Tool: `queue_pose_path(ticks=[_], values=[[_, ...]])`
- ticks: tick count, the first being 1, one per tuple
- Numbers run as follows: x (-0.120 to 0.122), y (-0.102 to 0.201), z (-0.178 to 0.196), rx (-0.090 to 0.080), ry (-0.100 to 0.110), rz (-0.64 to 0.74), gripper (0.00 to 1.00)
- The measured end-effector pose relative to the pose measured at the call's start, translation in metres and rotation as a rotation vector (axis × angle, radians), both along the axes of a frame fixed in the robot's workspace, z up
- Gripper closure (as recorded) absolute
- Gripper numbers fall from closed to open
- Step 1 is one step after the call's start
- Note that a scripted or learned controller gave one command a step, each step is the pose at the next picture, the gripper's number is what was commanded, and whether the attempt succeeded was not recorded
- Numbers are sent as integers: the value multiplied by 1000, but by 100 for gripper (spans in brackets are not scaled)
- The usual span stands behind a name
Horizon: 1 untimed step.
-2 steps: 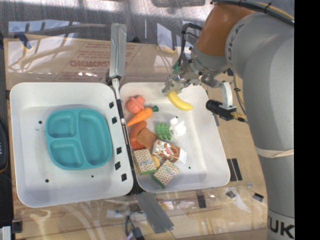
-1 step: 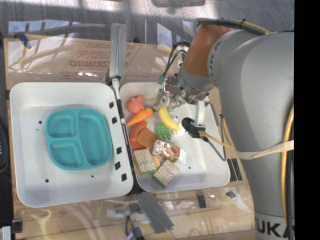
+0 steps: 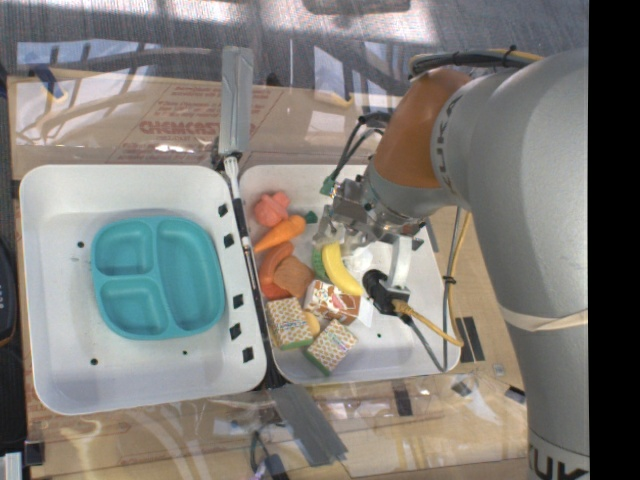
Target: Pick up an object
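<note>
The right bin (image 3: 425, 353) holds a heap of toy food. An orange carrot (image 3: 281, 233) lies at its left, with a pink piece (image 3: 270, 208) above it and a brown piece (image 3: 293, 276) below it. A yellow banana (image 3: 340, 271) lies in the middle beside a green item (image 3: 319, 261). Small printed boxes (image 3: 331, 346) sit at the front. My gripper (image 3: 345, 230) hangs low over the banana and the green item, reaching in from the right. Its fingertips are hidden among the wrist parts and cables.
The left bin (image 3: 50, 368) holds a teal divided tray (image 3: 158, 275). A ridge with black clips (image 3: 240, 278) separates the two bins. The arm's grey body (image 3: 530, 198) covers the right bin's right side. A yellow cable (image 3: 432, 328) trails over the front right corner.
</note>
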State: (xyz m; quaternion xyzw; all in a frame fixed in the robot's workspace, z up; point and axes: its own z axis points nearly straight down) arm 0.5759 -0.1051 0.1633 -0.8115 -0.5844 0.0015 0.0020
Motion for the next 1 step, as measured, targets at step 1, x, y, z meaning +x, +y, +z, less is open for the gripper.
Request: queue_pose_path(ticks=[1], values=[[-28, -20, 73, -1, -4, 217, 100]])
